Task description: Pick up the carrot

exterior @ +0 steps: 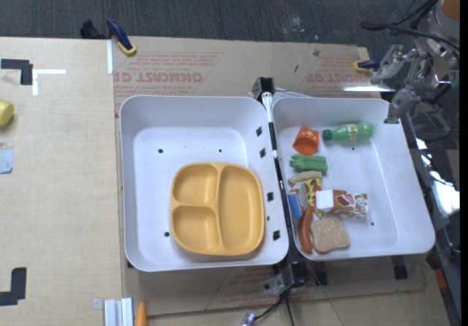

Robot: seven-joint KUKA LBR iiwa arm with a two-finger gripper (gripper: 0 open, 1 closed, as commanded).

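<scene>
The carrot [306, 139] is a short orange piece lying in the right bin [395, 171], near its back left corner. A green bottle [349, 131] lies just to the right of it and a green vegetable [308, 164] just in front. My gripper [404, 94] hangs above the right bin's back right corner, well to the right of the carrot and apart from every object. Nothing shows in its grasp.
The front left of the right bin is crowded with a small carton [345, 203], a bread slice [329, 234], a sausage [304, 230] and a blue packet [294, 206]. A yellow divided plate [218, 207] lies in the left bin [146, 171]. Cables hang by the arm at the right.
</scene>
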